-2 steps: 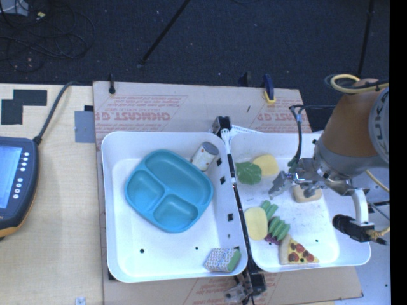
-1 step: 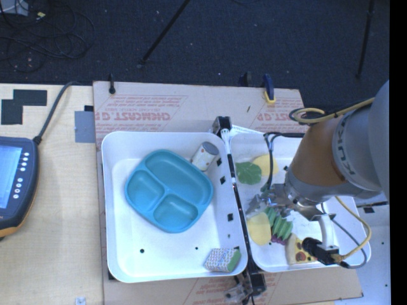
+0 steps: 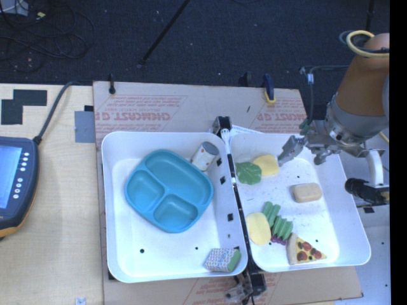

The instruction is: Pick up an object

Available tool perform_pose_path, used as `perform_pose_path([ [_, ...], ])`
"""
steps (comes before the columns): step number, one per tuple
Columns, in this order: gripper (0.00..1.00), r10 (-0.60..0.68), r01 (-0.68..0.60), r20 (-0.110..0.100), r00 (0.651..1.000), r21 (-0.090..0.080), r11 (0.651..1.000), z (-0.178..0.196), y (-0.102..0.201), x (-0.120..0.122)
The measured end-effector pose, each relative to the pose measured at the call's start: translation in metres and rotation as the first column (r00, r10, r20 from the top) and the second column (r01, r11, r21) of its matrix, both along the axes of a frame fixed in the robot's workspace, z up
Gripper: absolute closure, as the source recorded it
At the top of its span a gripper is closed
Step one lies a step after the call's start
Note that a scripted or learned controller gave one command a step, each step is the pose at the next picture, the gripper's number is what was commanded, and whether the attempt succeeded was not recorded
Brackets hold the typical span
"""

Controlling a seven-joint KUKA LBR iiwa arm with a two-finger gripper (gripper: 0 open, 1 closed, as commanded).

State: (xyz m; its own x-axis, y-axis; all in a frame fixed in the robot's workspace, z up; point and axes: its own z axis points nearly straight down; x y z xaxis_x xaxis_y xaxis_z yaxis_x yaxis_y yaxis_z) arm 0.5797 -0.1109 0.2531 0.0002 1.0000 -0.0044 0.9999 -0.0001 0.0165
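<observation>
My gripper [image 3: 305, 153] hangs over the back of the right bin [image 3: 356, 234], its fingers spread open with nothing between them. Just left of it lie a pale yellow piece [image 3: 267, 164] and a green leafy piece [image 3: 248, 173], touching each other. A tan bread-like block [image 3: 306, 192] sits below the gripper, apart from it. Nearer the front are a yellow lemon-like piece [image 3: 258, 227], green beans [image 3: 277, 218] and a pizza slice [image 3: 304, 250].
The left bin [image 3: 117, 234] holds a blue divided plate [image 3: 168, 190], a small cup [image 3: 204, 155] on its side at the back and a checked sponge [image 3: 222, 259] at the front. A black divider [image 3: 230, 196] runs between the bins. A tablet [image 3: 13, 180] lies far left.
</observation>
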Motion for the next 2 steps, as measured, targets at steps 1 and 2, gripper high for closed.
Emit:
perform_pose_path([
  [1, 0.00, -0.002, 0.002, -0.030, 1.000, 0.008, 1.000, -0.080, 0.005, -0.066],
  [2, 0.00, 0.000, 0.000, -0.008, 1.000, 0.007, 1.000, -0.164, 0.018, -0.069],
])
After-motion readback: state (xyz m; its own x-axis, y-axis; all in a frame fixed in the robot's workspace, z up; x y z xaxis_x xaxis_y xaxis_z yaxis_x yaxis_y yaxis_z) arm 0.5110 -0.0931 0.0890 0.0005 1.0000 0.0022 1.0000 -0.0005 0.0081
